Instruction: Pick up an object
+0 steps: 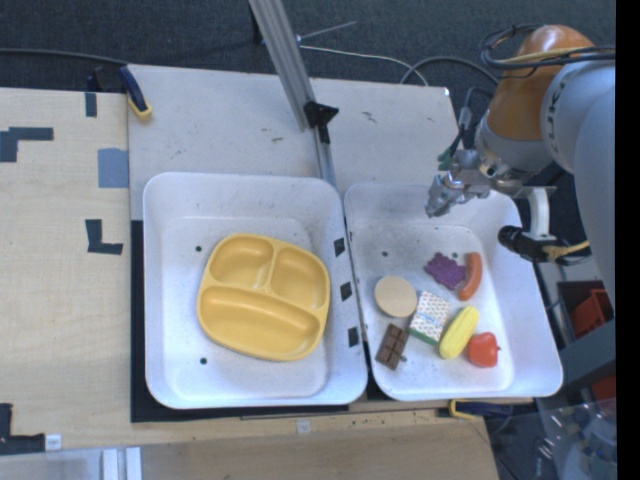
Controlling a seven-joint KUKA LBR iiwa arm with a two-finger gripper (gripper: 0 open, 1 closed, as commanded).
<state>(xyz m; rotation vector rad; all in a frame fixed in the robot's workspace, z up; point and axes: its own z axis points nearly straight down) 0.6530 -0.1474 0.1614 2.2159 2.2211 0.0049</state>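
Scuffed white bench (230, 133), dark floor (150, 13), perhaps carpet.

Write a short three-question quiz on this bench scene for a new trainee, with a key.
1. True or false: the yellow divided plate lies in the left bin.
2. Which item lies nearest the right bin's front right corner? A) chocolate bar B) red tomato C) round cracker
3. Fill in: the end effector hovers over the right bin's ____ edge, apart from the toy food.

Key: 1 true. 2 B. 3 far; it is above the bin's back rim, with the purple grapes and the other pieces lying nearer the camera.
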